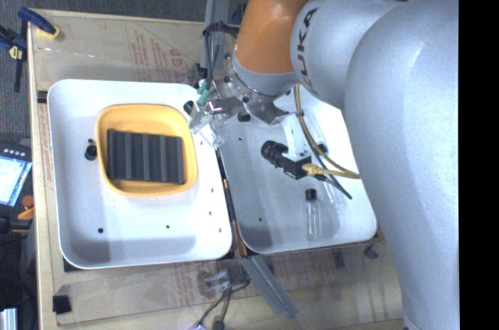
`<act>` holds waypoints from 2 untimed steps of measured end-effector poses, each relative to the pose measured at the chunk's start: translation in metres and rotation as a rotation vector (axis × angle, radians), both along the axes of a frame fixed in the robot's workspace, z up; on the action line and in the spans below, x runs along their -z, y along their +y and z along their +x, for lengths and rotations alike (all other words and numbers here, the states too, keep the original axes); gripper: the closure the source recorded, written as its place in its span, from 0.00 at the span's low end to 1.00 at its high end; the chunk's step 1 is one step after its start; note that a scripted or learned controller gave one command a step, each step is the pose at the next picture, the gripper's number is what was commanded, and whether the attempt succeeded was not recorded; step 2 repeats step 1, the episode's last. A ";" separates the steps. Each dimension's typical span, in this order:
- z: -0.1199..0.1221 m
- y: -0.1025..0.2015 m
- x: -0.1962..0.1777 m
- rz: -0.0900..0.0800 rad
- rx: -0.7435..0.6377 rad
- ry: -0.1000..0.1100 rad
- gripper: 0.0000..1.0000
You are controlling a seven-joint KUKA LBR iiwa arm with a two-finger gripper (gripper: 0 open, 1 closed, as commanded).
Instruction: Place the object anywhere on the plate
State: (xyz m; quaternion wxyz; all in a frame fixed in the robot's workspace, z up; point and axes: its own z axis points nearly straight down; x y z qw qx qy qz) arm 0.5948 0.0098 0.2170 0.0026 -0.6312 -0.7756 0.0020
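Claw (204,111) hangs over the seam between the two bins, just off the top-right corner of the yellow plate (144,115). Can't tell if it's released or clenched. The clear vial (313,216) lies in the right bin (257,221), well apart, toward the claw's lower right. The dark ribbed block (148,157) is on the plate, to the claw's lower left.

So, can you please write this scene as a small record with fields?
plate: yellow rounded-square plate in the shallow white left bin
on plate: dark ribbed rectangular block
beside plate: small black round thing on the bin floor, at the plate's left
right side: shallow white right bin holding a small clear vial with black cap
arm: two-finger gripper over the border between both bins, near the plate's upper right corner
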 end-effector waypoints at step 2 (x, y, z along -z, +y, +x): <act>0.000 0.000 0.000 0.000 0.000 0.000 0.00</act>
